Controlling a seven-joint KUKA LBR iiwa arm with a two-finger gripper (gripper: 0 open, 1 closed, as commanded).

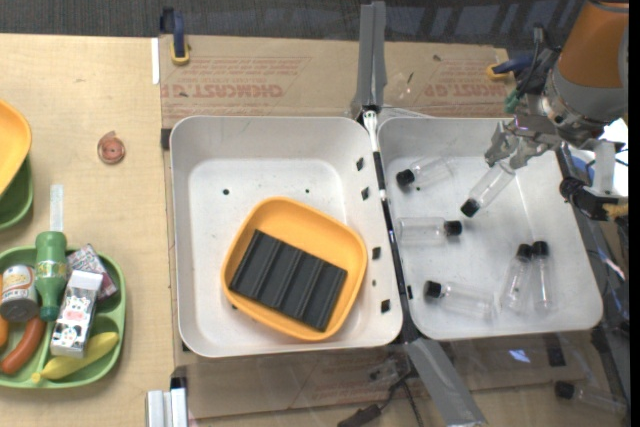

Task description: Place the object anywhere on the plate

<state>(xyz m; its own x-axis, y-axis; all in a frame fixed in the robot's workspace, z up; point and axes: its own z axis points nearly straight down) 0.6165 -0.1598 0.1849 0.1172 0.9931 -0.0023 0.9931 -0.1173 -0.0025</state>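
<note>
Your bench holds two white bins; in the left bin [200, 165] sits the yellow plate [295, 265]. Right of it, the gripper [512, 153] pinches a clear vial [487, 190], tilted, lifted for carrying plateward.

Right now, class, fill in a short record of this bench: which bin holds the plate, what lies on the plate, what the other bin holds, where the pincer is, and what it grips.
plate: yellow plate in the left bin
on the plate: black ridged block
right bin: several clear tubes with black caps, lying loose
pincer: over the right bin's upper right part
in the pincer: one clear tube, tilted, black cap at its lower end
task state: tube not yet on the plate
</note>
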